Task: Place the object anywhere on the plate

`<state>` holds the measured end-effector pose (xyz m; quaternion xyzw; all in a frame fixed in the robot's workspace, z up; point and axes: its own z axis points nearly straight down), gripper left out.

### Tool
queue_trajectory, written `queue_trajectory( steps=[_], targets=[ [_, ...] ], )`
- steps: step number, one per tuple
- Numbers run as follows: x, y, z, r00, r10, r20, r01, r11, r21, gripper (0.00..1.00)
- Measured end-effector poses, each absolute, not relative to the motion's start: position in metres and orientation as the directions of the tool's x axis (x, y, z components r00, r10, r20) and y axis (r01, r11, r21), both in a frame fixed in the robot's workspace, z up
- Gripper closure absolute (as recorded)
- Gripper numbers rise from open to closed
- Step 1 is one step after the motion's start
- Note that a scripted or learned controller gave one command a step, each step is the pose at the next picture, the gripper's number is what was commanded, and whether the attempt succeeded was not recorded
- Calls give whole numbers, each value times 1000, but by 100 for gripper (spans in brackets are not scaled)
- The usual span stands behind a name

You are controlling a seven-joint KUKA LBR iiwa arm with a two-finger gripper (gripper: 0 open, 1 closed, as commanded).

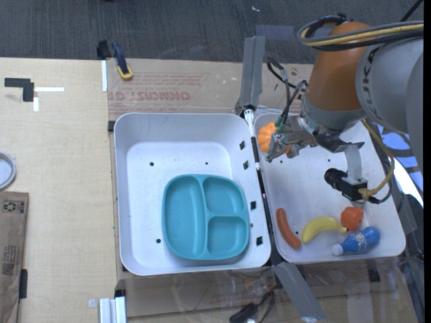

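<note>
Sausage, banana and bottle sit nearest; my gripper (grip state unclear, I cannot tell) hovers by the orange; I'd descend squarely before heading to the plate

Wood bench, probably dark carpet.
</note>
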<state>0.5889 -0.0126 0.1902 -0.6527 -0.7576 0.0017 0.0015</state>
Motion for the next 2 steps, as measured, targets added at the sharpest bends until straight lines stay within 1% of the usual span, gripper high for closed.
queue_trajectory(
  steps=[1, 2],
  targets=[
    [520, 38, 191, -383, 924, 1, 924, 383, -4, 100],
    [520, 37, 191, -382, 924, 0, 924, 382, -3, 0]
  ],
)
